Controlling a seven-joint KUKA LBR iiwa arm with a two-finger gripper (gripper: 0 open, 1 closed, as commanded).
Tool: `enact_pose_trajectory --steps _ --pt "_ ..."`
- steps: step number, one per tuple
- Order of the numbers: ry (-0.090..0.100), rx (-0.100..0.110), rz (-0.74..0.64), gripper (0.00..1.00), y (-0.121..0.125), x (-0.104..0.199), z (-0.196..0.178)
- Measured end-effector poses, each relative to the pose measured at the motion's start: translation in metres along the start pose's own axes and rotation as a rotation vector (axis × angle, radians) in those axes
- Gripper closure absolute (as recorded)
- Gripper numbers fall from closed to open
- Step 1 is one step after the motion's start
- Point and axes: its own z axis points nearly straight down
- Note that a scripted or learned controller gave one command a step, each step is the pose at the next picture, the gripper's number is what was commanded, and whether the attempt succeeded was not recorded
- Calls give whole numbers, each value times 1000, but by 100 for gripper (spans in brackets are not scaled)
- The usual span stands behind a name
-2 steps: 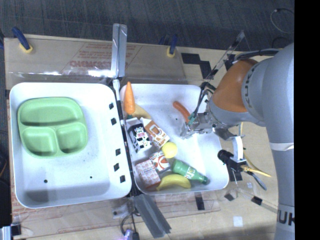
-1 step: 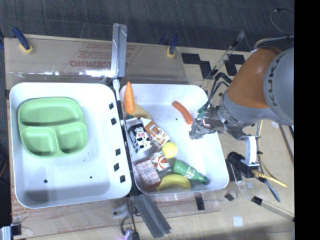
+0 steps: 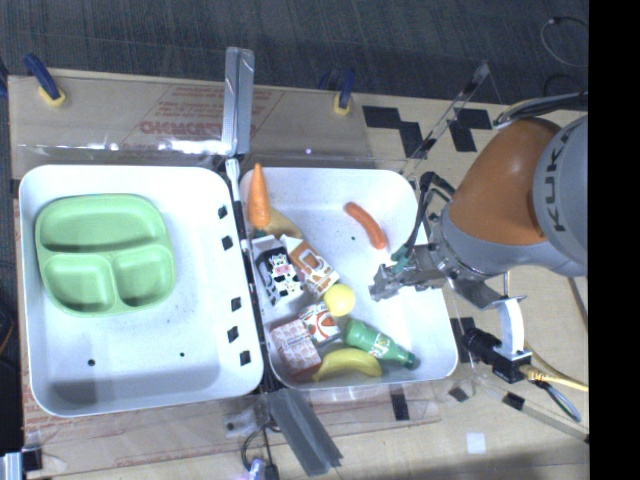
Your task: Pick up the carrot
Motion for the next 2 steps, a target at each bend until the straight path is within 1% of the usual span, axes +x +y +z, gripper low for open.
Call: enact_pose_trajectory --steps 1,2 --pt "-1 -1 26 100 4 42 6" --pt "0 1 53 100 3 42 23"
